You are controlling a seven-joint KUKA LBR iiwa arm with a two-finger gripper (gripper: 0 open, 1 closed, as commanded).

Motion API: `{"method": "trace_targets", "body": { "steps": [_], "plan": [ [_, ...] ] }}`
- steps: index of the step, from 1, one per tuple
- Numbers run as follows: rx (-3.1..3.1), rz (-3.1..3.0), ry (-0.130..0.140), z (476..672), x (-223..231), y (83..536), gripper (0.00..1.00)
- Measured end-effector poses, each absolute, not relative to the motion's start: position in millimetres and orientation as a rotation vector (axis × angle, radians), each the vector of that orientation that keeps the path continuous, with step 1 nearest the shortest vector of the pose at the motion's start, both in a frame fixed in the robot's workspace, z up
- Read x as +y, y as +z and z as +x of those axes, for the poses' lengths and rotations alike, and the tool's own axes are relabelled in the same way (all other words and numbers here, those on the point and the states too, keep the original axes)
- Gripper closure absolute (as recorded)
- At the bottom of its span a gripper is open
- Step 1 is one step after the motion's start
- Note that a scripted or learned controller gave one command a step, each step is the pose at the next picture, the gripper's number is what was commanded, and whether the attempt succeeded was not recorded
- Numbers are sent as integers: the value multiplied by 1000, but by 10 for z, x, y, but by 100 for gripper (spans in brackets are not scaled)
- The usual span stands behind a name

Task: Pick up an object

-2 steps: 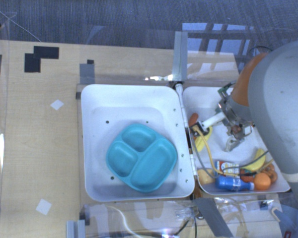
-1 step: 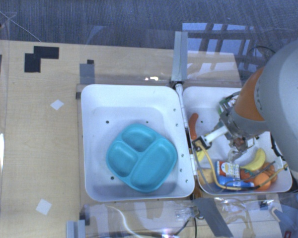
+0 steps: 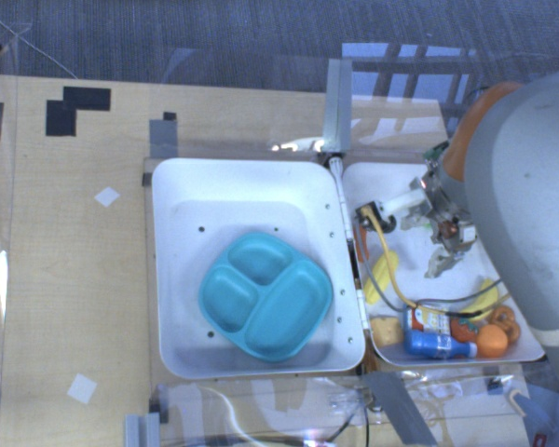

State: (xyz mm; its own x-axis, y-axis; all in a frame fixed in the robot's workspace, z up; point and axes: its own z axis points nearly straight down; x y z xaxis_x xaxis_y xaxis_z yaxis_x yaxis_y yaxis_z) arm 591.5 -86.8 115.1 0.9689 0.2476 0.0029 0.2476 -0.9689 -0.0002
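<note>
Arm comes in from the right edge of the frame; gripper (image 3: 444,250) hangs over the middle of the right bin (image 3: 391,180). Can't tell the pincer's state, the wrist hardware clutters it. Nothing visibly pinched.

Candidate objects sit in the lower part of that bin: blue bottle (image 3: 436,344) with a red-and-white label at the bottom edge, orange fruit (image 3: 492,341) just beside it at lower right, yellow banana (image 3: 480,298) near the arm's body, pale yellow piece (image 3: 384,273) at the bin's left side, small tan item (image 3: 386,330) at lower left. A thin yellow-black cable (image 3: 388,250) loops through the cluster.

Left bin (image 3: 168,250) holds a blue divided plate (image 3: 265,296), well apart from the gripper.

Risks, as I judge them:
- Gripper sits above bare bin floor, apart from the pile; closing here likely grabs nothing.
- Objects are packed touching; descent could wedge a finger between bottle and fruit, or knock them aside.
- Cable could snag.
- Round fruit and bottle may roll out.
</note>
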Motion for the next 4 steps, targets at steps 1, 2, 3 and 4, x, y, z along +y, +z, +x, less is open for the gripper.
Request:
{"method": "trace_targets", "body": {
  "steps": [1, 2, 3, 4],
  "plan": [
    [-378, -3119, -11, 5994, -830, 885, 0],
    [-394, -3117, -13, 6005, -822, 1006, 100],
    [-363, -3120, -8, 6346, -627, 2289, 100],
    [-371, -3119, -1, 5782, -1279, 1312, 100]
  ]
}}
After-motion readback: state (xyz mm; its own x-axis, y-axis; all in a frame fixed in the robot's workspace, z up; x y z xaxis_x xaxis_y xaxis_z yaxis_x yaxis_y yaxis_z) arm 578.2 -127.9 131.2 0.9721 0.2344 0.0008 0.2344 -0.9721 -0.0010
